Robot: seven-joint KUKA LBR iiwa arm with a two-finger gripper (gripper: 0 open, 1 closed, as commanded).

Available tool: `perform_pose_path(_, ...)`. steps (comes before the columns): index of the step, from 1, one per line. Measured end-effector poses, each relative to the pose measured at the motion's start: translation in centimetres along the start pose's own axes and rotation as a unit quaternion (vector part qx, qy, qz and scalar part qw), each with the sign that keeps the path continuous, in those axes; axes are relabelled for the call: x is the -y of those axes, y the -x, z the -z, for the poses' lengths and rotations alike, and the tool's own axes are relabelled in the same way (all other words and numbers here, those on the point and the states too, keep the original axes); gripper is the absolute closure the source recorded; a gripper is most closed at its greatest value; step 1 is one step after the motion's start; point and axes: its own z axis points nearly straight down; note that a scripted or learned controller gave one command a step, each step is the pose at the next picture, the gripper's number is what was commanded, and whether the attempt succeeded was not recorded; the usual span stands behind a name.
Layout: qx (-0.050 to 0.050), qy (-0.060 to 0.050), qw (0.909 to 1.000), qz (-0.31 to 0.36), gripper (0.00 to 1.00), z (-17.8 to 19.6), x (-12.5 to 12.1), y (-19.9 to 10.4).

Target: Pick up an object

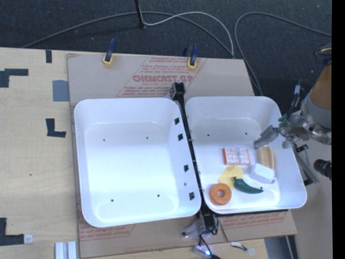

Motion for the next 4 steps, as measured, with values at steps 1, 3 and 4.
perform_pose_path(1,-0.001,-0.001,1.0,0.002,0.0,-3.4,2.4,-6.6)
perform_pose_path(3,-0.001,0.0,1.0,0.003,1.0,-1.8,0.7,-14.8)
perform_pose_path(4,-0.001,0.0,1.0,0.003,1.0,-2.0,4.2,-21.4)
